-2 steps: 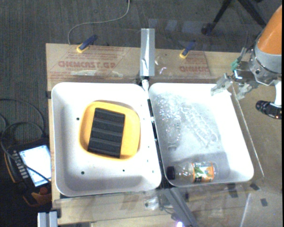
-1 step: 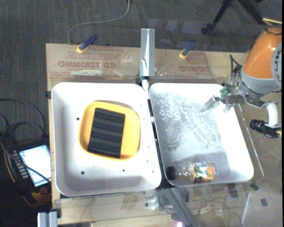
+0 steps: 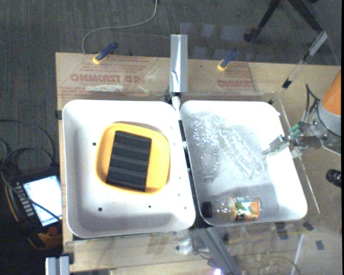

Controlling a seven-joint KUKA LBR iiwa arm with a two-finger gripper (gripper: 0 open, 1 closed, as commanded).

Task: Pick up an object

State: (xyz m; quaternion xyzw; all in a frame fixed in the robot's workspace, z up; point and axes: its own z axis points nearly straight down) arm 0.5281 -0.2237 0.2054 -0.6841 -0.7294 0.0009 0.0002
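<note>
The right bin [image 3: 286,208] holds a small clear bottle with an orange label [image 3: 236,208] lying on its side near the front edge. Clear crumpled plastic items [image 3: 218,145], maybe bottles, lie across its middle and back. In the left bin [image 3: 80,205] sits a yellow dish-shaped object [image 3: 160,159] with a black ribbed pad [image 3: 129,159] on top. My gripper [image 3: 277,146] hangs over the right rim of the right bin, pointing left toward the clear plastic, with nothing seen in it.
The arm's orange band [image 3: 339,99] and wrist stand to the right of the bins. A metal post [image 3: 178,67] rises behind the divide between the bins. A tablet and cables [image 3: 37,199] lie on the floor at left.
</note>
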